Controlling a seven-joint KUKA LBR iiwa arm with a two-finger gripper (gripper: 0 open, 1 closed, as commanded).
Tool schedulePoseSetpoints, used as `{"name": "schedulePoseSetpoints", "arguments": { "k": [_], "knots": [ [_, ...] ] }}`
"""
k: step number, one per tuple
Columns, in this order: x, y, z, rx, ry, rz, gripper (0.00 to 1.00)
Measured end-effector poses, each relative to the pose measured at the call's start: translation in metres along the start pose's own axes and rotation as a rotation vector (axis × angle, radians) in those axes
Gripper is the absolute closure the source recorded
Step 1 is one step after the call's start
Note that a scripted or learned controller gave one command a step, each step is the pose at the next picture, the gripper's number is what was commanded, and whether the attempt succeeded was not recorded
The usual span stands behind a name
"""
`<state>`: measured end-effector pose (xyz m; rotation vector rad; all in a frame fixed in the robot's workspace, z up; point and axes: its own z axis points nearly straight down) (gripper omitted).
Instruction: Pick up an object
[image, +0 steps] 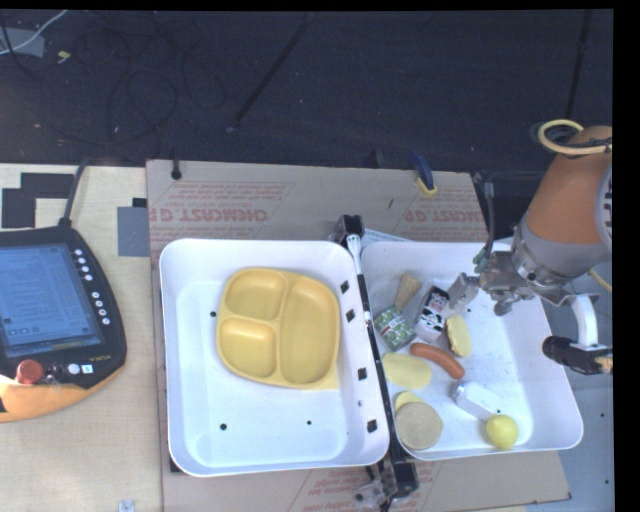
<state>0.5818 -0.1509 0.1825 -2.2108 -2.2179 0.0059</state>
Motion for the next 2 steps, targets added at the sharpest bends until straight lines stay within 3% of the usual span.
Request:
{"name": "schedulePoseSetpoints", "arguments": {
  "k": [1, 2],
  "knots": [
    [0.019, 0.035, 0.085, -0.008, -0.004, 0.003, 0.0],
    [0.046, 0.065, 0.093, -0.011, -0.008, 0.001, 0.0]
  ]
}}
